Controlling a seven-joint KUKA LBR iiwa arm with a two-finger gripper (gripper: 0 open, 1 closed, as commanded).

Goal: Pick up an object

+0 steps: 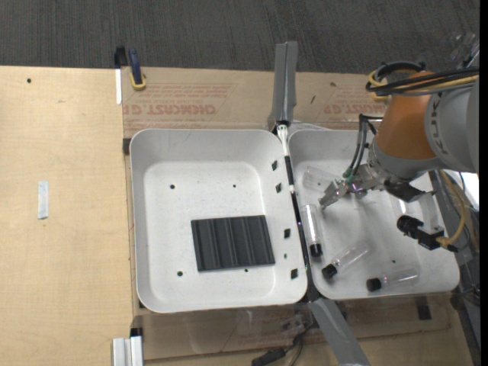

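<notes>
My gripper (332, 196) hangs low over the right bin (427, 284), in its upper left part, pointing down and to the left. Just below it, a clear tube with a black cap (311, 232) lies along the bin's left wall. Another capped clear tube (345, 263) rests nearer the front, and a third one (393, 281) lies by the front right corner. A faint clear piece (316, 179) sits just up and left of the gripper. Nothing shows between the gripper and these tubes that tells of a hold.
A black ribbed rectangular block (232, 242) lies flat in the left bin (152, 204), toward its front. A grey divider post (285, 82) rises between the bins at the back. The arm (412, 128) reaches over the right bin's far right side.
</notes>
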